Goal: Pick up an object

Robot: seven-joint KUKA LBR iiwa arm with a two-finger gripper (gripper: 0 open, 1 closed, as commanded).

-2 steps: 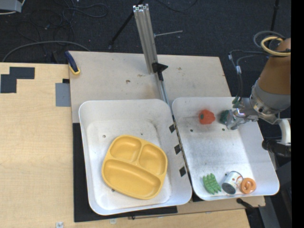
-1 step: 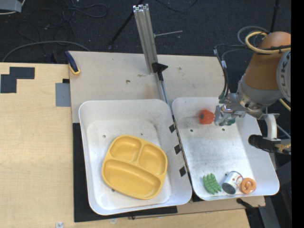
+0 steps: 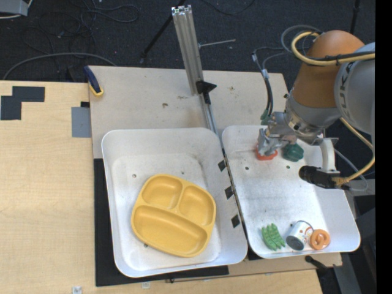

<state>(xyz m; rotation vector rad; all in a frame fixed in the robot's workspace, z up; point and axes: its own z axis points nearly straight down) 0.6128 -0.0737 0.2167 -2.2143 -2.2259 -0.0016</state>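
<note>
Hand (image 3: 267,144), whether wide or narrow I cannot tell, hangs over a small red object (image 3: 267,155) at the right bin's (image 3: 269,195) far end, a dark green piece (image 3: 293,152) just beside it.

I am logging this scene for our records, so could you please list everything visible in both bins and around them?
divided plate: one, yellow, in the left bin
right bin: one, white, beside the left one
red-orange object: one, right bin's far end, under the gripper
teal object: one, beside the red-orange one
green ridged item: one, right bin's near end
small can: one, silver and white, beside the green item
orange ring: one, beside the can
metal post: one, silver, behind the bins
gripper: one, grey, at the red-orange object
</note>
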